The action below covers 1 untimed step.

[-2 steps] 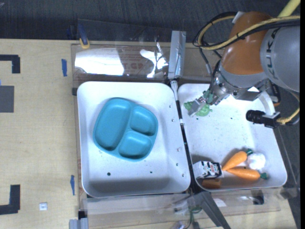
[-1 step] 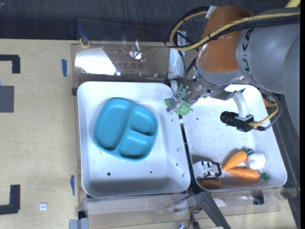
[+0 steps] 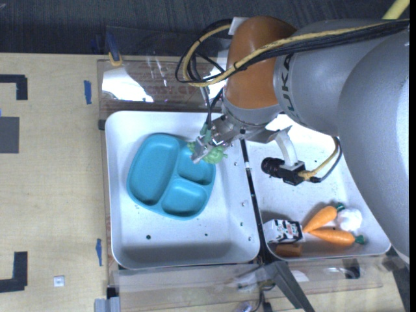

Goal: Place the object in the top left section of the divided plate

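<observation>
**Here: green object held over the plate's upper right corner**

The two-finger gripper is clamped on a small green leafy object, which hangs over the upper right section of the blue divided plastic plate, close to that plate's right rim. The plate lies tilted in the left shallow white bin, with bare floor below it and to its right. In the right white bin, two orange toy carrots rest near the lower wall.
</observation>
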Motion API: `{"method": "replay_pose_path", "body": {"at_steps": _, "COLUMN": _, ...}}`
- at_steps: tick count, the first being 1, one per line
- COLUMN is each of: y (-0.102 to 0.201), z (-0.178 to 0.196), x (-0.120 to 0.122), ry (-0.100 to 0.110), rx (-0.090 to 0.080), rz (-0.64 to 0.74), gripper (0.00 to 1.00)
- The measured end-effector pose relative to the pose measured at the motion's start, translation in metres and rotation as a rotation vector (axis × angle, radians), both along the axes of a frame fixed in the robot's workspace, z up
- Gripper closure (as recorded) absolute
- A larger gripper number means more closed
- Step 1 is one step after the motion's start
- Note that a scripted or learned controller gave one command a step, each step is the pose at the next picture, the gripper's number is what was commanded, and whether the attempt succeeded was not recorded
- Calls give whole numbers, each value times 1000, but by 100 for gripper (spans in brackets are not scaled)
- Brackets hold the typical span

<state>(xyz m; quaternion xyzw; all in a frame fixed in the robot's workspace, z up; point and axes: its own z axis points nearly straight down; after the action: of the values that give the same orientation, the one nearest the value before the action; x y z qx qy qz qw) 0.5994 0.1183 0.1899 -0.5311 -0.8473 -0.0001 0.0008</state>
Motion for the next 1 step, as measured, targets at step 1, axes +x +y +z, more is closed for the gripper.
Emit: {"method": "replay_pose_path", "body": {"at_steps": 1, "y": -7, "z": -60, "x": -25, "ry": 3, "rx": -1, "rz": 97, "gripper": 100}}
